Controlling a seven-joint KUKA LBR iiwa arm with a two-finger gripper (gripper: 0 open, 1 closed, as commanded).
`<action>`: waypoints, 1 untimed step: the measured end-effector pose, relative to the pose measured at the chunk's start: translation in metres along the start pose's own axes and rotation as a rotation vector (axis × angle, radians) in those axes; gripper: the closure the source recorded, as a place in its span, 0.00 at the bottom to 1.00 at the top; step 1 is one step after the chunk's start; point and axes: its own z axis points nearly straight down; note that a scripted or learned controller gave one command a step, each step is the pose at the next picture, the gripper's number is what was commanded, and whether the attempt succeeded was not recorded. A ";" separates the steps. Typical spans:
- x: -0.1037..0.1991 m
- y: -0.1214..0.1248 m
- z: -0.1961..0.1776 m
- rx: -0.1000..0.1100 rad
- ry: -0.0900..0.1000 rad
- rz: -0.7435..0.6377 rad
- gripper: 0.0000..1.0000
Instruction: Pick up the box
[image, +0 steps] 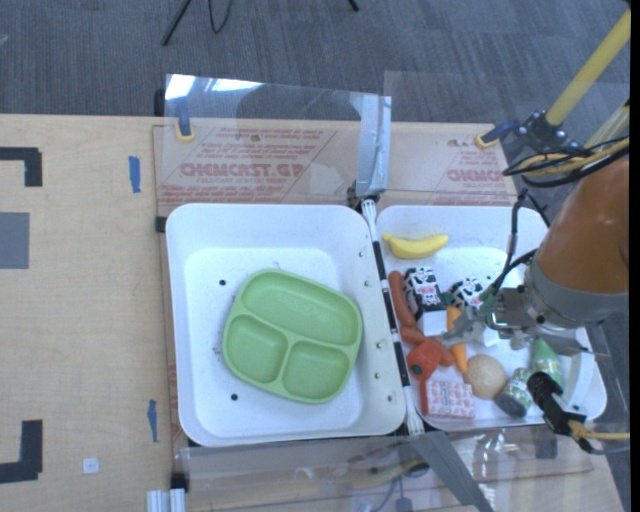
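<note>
— Where is the arm?
— The arm enters from the right, its orange band and grey wrist above the right bin's right edge.
— And the gripper?
— The gripper reaches leftward, low over the middle of that bin. Whether its fingers are apart cannot be made out.

Bright even overhead light, soft shadows, glare on clear panel, slight blur.

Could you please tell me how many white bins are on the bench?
2. The left bin holds a green divided plate; the right bin, beside it, holds the small items.
</note>
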 end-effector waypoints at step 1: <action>-0.025 0.001 0.009 -0.001 -0.001 0.368 0.00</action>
